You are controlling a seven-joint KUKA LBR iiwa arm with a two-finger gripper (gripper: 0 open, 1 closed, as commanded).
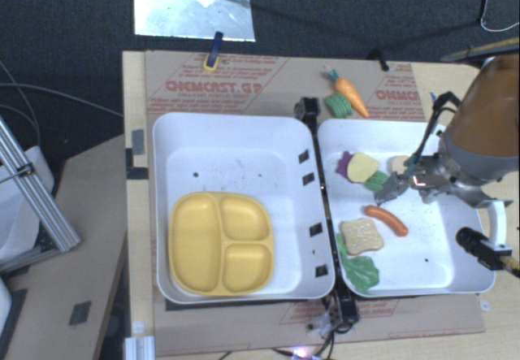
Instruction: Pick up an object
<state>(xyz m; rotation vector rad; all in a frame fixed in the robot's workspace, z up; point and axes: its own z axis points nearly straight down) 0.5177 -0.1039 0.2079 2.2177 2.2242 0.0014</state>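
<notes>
Lying in the right bin (455, 269), all flat on its white floor:
- Toy sausage (386, 219), orange-red, lying at a slant near the middle, just above the bread.
- Bread slice (361, 236), tan with a pale face, sitting near the left wall.
- Lettuce leaf (358, 267), green and crinkled, touching the bread's lower edge, resting in the near-left corner.
- Yellow piece (363, 167) with a purple piece (345, 163) at its left side, lying in the upper left part.
- Small green piece (377, 181), touching the yellow one's lower right.
</notes>
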